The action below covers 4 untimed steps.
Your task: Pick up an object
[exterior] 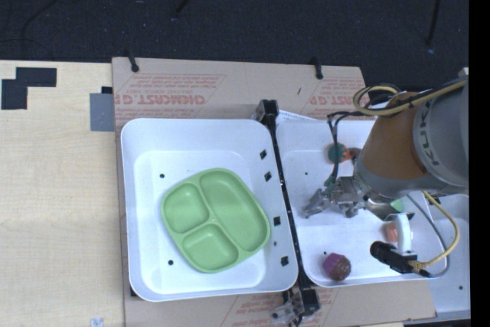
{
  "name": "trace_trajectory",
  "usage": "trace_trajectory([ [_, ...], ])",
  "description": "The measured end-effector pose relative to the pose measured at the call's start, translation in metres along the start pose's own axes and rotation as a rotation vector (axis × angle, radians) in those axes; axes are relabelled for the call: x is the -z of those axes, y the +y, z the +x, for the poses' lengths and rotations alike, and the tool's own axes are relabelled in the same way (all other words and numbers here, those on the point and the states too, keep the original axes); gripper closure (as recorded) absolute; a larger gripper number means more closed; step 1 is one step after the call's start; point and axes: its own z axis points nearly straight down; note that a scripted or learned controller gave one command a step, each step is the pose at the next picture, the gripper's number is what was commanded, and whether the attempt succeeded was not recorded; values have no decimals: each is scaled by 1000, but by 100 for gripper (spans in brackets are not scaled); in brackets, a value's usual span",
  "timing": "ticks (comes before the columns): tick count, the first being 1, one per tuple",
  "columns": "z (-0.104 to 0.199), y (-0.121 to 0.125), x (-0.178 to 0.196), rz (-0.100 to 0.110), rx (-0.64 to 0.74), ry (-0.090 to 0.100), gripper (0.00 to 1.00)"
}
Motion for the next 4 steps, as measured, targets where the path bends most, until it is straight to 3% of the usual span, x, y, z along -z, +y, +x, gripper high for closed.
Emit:
trace_trajectory([
  [1,-2,1,13,-2,-7,-1,100],
  [3,13,-6,113,-10,0,-2,100],
  [4,2,-9,163,-11,-1,-3,100],
])
